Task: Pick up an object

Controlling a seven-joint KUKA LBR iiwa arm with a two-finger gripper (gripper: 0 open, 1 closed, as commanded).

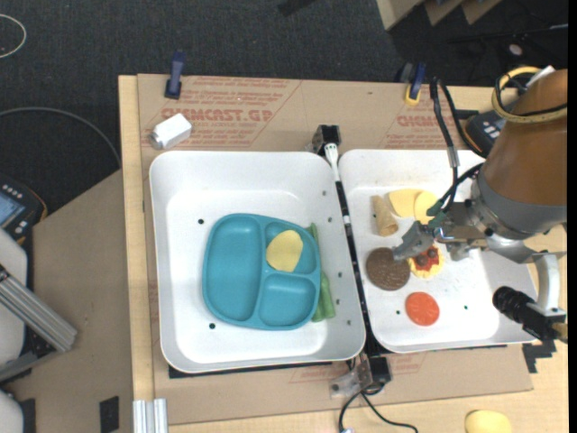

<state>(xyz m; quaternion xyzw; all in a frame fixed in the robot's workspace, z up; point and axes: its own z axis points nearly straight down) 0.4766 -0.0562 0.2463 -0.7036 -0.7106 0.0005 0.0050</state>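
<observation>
The gripper (424, 246) hangs low over the right bin (397, 327), right above a small red and yellow object (426, 262) that lies on the bin floor. That object is a patch of yellow with red on top of it; its shape is hard to read because the gripper's grey body covers its upper part. Whether the fingers are apart or together cannot be told, and nothing can be seen held between them.

Just to the camera-left of the gripper lies a flat brown disc (389, 269), close beside the red and yellow object. Below the gripper, nearer the front rim of the bin, sits a round orange-red piece (422, 308). Above the gripper are a pale yellow piece (406, 202) and, beside it, a small tan block (385, 215); the arm (527, 165), grey with a broad orange band, cuts off the yellow piece's right side.

Far to the camera-left of the gripper, in the left bin (180, 242), rests a blue divided tray (257, 273) with a yellow oval (285, 251) in one upper compartment and a green strip (322, 282) along its right edge, partly hidden under the tray.

Both bins stand on a cardboard sheet (234, 106) with red print, held by clamps at its back edge. A small white block (171, 131) lies on it behind the left bin. Dark carpet (180, 16) surrounds the bench.
</observation>
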